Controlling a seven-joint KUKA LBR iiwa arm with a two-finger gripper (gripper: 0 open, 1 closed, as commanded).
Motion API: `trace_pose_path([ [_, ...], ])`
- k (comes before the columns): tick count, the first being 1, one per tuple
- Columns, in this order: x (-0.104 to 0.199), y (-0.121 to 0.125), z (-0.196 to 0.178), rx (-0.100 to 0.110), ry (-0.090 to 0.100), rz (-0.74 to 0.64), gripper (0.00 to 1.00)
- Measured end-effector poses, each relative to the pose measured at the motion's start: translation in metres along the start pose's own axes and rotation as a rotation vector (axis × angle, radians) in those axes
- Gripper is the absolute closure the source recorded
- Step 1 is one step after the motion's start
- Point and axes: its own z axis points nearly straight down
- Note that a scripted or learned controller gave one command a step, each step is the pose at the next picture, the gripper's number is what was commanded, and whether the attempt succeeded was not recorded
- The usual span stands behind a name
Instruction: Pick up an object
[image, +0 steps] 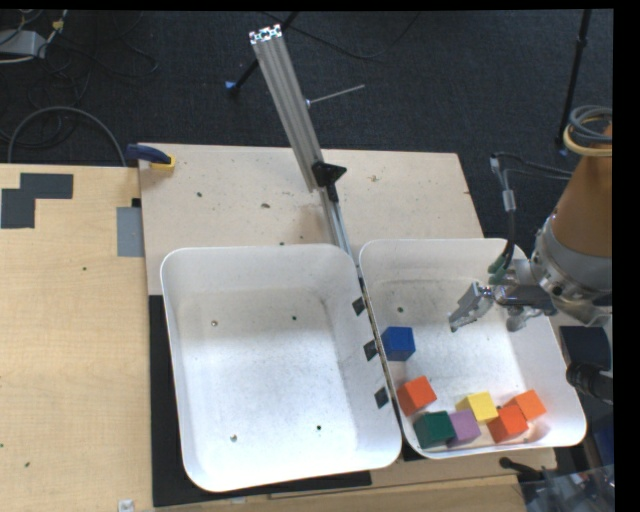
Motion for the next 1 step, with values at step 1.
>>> trace_pose_path([
  [1,0.0072,-0.0141,-0.0428,-0.006,0.0,-0.006,0.0],
])
